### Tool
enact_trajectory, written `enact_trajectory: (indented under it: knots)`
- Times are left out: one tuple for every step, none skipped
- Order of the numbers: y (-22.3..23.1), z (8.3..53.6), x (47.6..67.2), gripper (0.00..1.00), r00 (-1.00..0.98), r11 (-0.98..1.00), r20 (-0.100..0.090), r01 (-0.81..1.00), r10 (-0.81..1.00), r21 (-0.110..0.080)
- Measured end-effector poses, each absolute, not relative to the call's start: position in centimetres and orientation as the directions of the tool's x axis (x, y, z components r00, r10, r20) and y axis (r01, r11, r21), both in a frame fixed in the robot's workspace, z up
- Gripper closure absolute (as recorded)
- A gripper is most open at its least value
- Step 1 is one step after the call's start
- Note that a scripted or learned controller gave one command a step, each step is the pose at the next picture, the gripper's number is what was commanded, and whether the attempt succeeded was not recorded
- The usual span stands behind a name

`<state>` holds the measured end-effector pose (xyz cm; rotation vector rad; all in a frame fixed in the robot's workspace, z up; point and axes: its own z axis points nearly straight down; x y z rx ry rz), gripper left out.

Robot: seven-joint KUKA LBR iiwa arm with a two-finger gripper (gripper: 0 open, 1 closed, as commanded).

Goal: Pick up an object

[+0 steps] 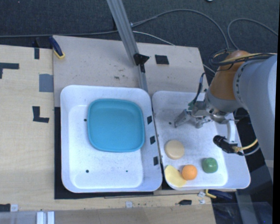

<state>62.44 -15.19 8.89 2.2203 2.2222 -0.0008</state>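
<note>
Desk (20, 128) of pale wood carries two white bins side by side. At the left stands the left bin (72, 143), and a blue plate (115, 124) lies flat in its middle. The plate is wide and shallow, so it would probably be hard to grasp with two fingers.

Further right is the right bin (236, 174), and it holds four small things near its front edge. A beige disc (174, 149) lies alone, a little behind the others. A yellow piece (174, 177) lies in the front left corner, and an orange ball (189, 172) touches it on its right side. A green ball (209, 165) rests apart from them, near the right wall.

The end effector (188, 116) hangs over the back part of the right bin, well apart from all four things. Its fingers look spread open and nothing is between them.

Any of the small things could serve for the task. The green ball seems the easiest, because it has free space on all sides. It looks light and hard, and round, so it may roll or slip; the fingers should close across its middle. The orange ball is crowded by the yellow piece.
</note>
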Motion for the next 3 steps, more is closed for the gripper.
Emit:
enact_trajectory:
  knots:
    - [-15.2,10.0,62.5,1.00,-0.001,0.001,-0.001,1.000,1.000,0.001]
    - [-15.8,16.0,62.7,1.00,0.000,0.000,-0.001,1.000,1.000,0.003]
    - [-15.3,22.2,62.9,1.00,-0.001,0.001,-0.001,1.000,1.000,0.004]
